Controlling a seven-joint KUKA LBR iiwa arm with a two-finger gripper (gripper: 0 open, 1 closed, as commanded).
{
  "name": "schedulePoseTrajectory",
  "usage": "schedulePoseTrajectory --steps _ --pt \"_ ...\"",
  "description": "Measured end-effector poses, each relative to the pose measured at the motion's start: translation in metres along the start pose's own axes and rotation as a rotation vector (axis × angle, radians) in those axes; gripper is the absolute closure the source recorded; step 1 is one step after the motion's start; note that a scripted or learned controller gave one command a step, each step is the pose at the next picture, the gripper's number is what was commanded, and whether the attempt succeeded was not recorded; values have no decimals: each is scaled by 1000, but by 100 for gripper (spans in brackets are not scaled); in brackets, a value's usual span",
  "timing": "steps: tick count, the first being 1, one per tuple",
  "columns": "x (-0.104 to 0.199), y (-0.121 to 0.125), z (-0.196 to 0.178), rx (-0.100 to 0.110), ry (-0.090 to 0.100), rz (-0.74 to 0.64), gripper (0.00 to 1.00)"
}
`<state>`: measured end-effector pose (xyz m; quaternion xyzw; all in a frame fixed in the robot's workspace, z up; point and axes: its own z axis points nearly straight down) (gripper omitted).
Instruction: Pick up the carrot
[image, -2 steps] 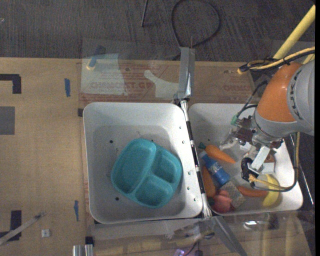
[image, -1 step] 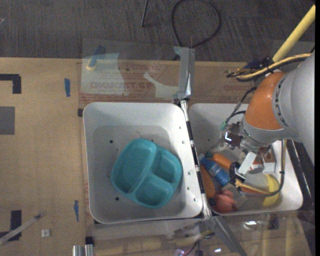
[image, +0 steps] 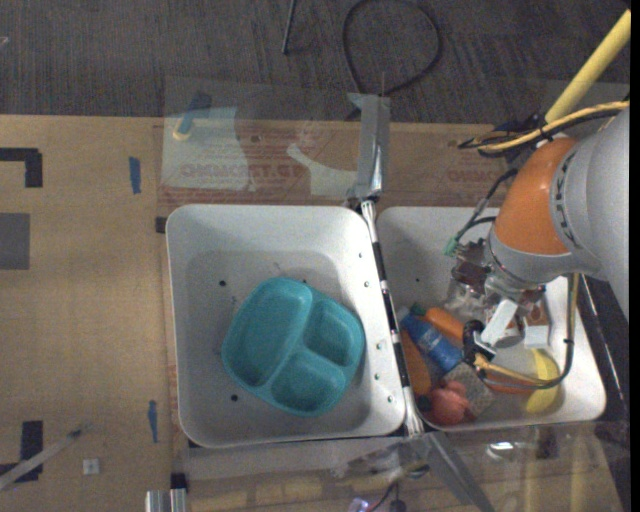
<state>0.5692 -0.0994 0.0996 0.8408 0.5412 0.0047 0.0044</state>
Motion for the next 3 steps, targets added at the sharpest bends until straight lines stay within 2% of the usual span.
schedulePoseTrajectory --steps 1,2,3 --pt "0 0 0 0 0 0 0" --pt "-1 1 -10 -1 0 3 100" --pt "-1 1 -9 0 0 3 0"
